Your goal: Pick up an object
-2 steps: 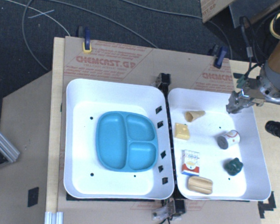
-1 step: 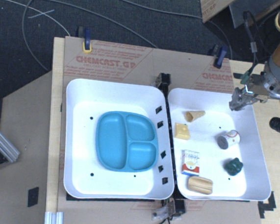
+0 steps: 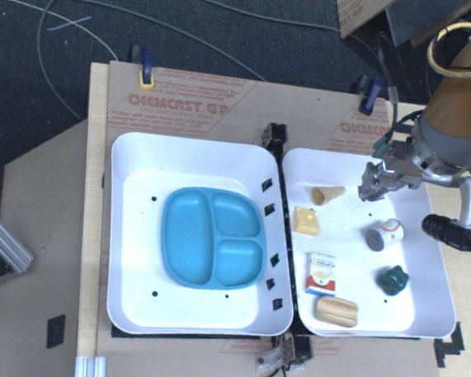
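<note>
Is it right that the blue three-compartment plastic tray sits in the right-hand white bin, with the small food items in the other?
No. The camera view shows the blue three-compartment plastic tray in the left-hand white bin; the small food items lie in the right-hand white bin.

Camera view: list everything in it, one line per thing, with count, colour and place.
Bins: 2, white, side by side on the bench.
Divided plate: 1, blue, left bin.
Cone-shaped piece: 1, tan, right bin, far side.
Yellow block: 1, pale yellow, right bin, by the divider.
Small carton: 1, white and red, right bin.
Bread roll: 1, tan, right bin, near edge.
Dark green object: 1, right bin.
Grey object: 1, right bin.
Clamps: 2, blue, bench's far edge.
Gripper: 1, grey, over right bin's far side.
</note>
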`<state>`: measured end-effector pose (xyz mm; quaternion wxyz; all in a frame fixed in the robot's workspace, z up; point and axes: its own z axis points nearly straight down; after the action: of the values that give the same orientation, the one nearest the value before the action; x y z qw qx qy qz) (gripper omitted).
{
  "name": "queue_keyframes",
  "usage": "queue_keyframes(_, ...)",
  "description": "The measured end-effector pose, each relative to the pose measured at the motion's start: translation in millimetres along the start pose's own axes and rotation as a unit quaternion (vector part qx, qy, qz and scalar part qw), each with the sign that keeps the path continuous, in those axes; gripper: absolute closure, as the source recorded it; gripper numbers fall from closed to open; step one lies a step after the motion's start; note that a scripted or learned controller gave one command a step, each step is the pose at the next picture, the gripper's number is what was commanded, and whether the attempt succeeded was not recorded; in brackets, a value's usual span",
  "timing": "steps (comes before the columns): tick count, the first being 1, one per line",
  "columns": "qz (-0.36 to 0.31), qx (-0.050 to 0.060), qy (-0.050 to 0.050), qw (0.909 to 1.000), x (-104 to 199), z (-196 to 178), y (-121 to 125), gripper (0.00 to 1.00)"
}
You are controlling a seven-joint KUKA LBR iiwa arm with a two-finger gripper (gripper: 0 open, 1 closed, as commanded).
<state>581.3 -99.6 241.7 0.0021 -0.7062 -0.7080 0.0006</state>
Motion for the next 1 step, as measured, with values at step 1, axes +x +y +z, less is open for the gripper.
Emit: queue_keyframes(1,-0.001,0.0,0.0,1.0,50.3,13.7,-17.1,1.0)
